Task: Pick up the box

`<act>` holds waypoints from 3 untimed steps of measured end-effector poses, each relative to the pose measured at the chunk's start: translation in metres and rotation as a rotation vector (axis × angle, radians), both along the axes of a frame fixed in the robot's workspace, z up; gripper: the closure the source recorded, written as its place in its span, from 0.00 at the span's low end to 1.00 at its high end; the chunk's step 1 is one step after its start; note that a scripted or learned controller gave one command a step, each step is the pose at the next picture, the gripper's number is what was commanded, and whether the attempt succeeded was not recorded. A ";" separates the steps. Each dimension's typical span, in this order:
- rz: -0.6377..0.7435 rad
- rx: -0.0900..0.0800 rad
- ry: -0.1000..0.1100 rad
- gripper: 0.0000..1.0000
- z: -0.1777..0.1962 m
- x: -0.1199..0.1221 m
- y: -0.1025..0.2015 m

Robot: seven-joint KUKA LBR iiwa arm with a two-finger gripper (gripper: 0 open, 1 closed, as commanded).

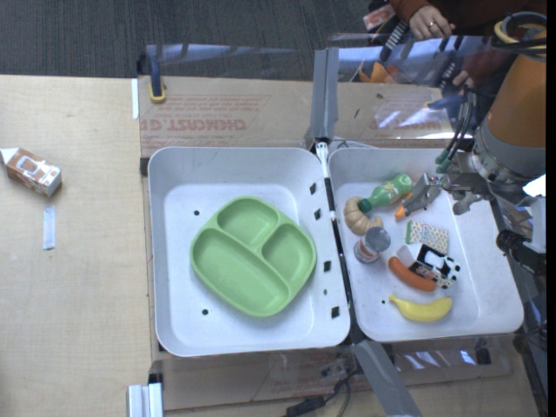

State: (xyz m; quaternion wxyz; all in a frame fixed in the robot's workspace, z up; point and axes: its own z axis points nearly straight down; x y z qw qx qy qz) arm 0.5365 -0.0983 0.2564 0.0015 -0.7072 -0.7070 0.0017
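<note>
- The box [428, 234], small and pale with a green dotted pattern, lies flat in the right bin [495, 320], near its middle, and nothing is touching it.
- Just below it sit a black-and-white toy [437, 264] and a hot dog [409, 274]; a banana [420, 307] lies nearer the front rim.
- To its left stand a small can [373, 242] and a tan squash-shaped toy [356, 215]; a green bottle [387, 190] lies above those.
- The gripper [423, 195] hangs just above and left of the box, near the bottle's end; nothing sits between its fingers, and whether they are spread or closed I cannot tell.
- Progress, as I judge it: the pick is not yet made. The arm is over the right bin, but the box has yet to be gripped and lifted.
- The left bin [174, 259] carries a green divided plate [253, 255].
- Writing: red print on the cardboard [208, 120] behind the bins runs upside down; I can't read it for sure.
- Far left on the bench, a small carton [33, 172], its label too small to read.
</note>
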 end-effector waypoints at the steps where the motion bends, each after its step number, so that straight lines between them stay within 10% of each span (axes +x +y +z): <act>1: 0.041 0.000 -0.003 0.00 -0.148 0.010 -0.046; 2: 0.065 -0.008 -0.020 0.00 -0.157 0.006 -0.004; 3: 0.140 -0.001 -0.006 0.00 -0.142 0.077 -0.025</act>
